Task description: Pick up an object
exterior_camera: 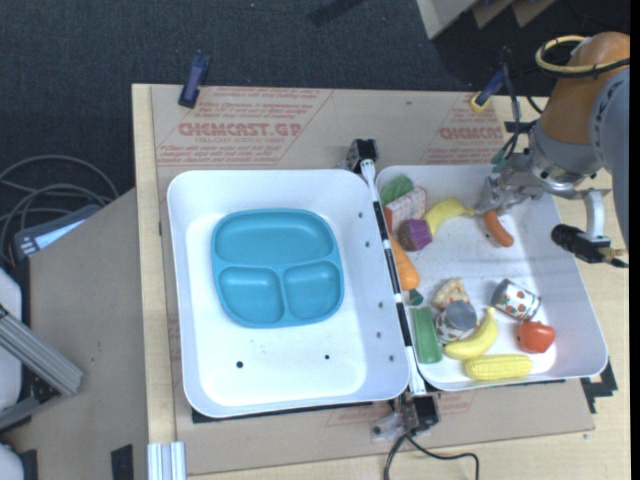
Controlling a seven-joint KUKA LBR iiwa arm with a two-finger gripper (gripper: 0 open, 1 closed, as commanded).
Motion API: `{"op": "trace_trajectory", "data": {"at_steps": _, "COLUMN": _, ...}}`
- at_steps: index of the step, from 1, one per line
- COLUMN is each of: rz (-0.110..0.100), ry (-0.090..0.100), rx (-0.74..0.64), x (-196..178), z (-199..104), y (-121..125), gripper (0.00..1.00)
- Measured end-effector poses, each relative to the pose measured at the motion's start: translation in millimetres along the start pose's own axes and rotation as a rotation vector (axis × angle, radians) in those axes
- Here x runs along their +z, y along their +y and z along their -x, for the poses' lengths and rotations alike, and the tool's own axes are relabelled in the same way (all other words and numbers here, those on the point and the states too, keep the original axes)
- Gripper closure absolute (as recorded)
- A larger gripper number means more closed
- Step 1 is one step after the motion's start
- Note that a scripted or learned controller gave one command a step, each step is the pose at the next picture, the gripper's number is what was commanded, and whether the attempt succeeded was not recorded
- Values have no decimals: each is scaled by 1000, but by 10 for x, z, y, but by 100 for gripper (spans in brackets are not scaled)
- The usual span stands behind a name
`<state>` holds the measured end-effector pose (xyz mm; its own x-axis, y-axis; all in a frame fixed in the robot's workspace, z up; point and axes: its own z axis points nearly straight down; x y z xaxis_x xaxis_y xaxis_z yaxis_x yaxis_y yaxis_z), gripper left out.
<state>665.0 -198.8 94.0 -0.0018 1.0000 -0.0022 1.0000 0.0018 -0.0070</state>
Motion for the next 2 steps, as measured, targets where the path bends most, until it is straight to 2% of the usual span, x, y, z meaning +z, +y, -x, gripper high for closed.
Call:
{"op": "trace_trajectory", "data": {"at_steps": 1, "rz": 7, "ry": 5, "rx": 0, "x": -294, "z": -761, "y": 23, "gripper": 100}}
{"op": "trace_trajectory", "data": {"at_steps": 2, "rz": 9, "ry": 3, "rx": 0, "x": -922, "z": -1594, "y": -234, "gripper": 100}}
